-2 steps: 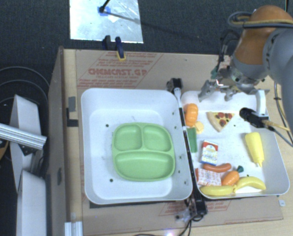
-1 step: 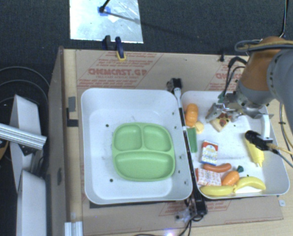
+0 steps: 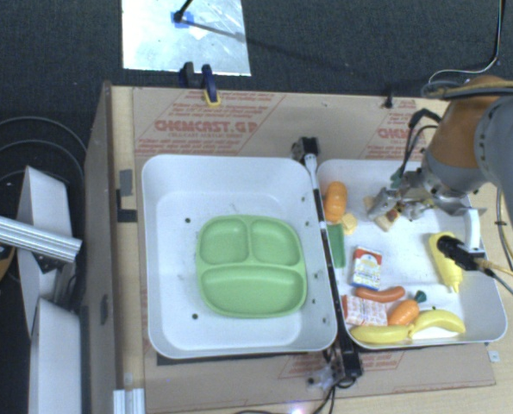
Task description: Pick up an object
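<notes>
We see the gripper (image 3: 392,207) low in the right bin (image 3: 489,304), beside a small brownish object (image 3: 387,220). We cannot tell its state or whether it touches.

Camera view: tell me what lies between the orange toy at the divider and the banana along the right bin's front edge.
In the camera view, between the orange toy and the banana lie a small printed carton and a toy sausage.

Two white bins (image 3: 165,231), one green tray (image 3: 252,264)

Arm (image 3: 489,136) cut off at right edge; gripper (image 3: 392,205) blurred.
</notes>
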You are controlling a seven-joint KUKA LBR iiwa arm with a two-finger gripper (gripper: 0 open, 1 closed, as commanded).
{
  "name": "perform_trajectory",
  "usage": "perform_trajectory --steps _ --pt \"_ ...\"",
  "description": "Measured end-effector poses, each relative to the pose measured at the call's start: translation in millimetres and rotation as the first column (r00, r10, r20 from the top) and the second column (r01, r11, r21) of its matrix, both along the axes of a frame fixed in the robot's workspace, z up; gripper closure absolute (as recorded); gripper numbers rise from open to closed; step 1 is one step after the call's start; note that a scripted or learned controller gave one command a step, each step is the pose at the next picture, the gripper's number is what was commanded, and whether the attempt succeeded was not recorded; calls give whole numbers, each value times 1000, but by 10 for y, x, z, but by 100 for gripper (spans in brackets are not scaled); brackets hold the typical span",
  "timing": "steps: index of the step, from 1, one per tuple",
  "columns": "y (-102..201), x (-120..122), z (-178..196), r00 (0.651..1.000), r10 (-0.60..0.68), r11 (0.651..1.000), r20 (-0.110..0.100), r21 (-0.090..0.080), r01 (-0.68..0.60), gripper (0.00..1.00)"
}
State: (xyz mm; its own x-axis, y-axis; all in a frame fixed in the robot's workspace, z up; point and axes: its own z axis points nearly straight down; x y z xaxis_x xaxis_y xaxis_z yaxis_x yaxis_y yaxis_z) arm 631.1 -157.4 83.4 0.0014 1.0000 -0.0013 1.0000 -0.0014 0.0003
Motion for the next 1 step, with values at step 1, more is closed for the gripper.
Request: perform_trajectory --steps 1 --pt "366 423 1253 1000 11 1000 18 -1 -11 0"
